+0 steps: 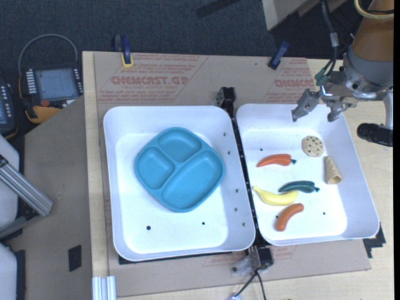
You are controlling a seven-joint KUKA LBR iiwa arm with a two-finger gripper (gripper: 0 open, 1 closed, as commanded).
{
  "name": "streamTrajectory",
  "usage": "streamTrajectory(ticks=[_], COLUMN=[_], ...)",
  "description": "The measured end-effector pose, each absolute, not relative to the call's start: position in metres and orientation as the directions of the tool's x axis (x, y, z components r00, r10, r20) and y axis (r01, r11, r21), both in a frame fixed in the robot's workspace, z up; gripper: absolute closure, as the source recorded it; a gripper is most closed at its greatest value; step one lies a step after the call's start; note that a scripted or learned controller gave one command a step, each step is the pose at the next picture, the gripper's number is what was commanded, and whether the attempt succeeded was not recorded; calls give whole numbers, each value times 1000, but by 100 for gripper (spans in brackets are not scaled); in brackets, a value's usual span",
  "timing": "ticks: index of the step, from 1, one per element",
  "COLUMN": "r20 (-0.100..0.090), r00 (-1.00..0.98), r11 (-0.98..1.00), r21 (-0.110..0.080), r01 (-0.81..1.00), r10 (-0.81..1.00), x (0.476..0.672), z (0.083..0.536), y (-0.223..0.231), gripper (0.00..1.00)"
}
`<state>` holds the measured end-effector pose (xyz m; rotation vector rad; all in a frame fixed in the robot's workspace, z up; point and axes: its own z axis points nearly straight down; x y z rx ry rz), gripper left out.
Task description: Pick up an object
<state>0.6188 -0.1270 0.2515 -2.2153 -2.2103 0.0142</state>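
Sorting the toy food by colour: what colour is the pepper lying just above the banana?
Dark teal-green pepper, seen in the camera view.

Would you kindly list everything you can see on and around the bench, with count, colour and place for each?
left bin: one, white, left half of bench
divided plate: one, blue, three compartments, inside left bin
right bin: one, white, right half of bench
chili pepper: one, red-orange, upper middle of right bin
cookie: one, tan with dark spots, upper right bin
cone: one, beige, right side of right bin
green pepper: one, dark green, middle of right bin
banana: one, yellow, beside the green pepper
sausage: one, orange-red, lower right bin
pendant: one, dark with screen, left of bench
gripper: one, grey, open, above right bin's far edge
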Motion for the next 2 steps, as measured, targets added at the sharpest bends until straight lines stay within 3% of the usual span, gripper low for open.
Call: streamTrajectory(ticks=[1, 2], r20=[0, 1], r00=[0, 1], r11=[0, -1], r21=[-1, -6], r01=[1000, 1000], r10=[1000, 1000], x=[621, 617], z=[260, 216], y=[-127, -129], gripper=[0, 0])
